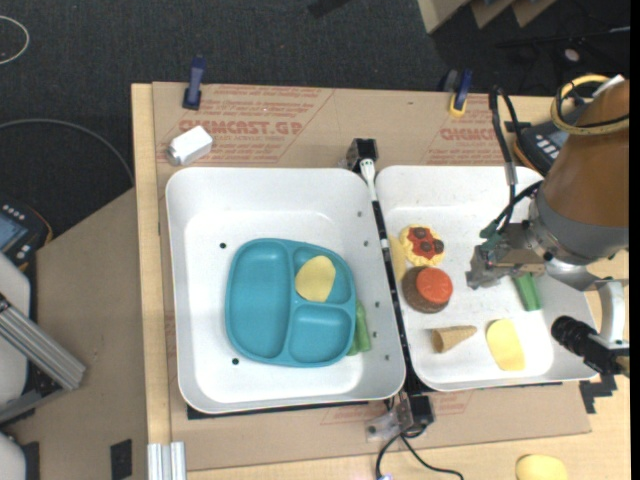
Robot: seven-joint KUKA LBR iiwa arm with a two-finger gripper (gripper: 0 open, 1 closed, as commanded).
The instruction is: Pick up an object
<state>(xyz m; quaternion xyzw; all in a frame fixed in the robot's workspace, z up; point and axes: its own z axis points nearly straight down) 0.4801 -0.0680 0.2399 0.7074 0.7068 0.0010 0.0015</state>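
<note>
Cardboard-topped surface [300,118], two bins; gripper [492,266] over a green stick [527,292], can't tell fingers' state. Looks light, rigid; grab mid-length.

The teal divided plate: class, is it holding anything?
Yes. The teal divided plate in the left bin holds a yellow piece in its upper right compartment.

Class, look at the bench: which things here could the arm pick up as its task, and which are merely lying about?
Part of the job: gripper; green stick; orange-topped cupcake; pizza slice; yellow block; tan wedge.

Lying about: blue clamps; white tape piece; cables.
</note>
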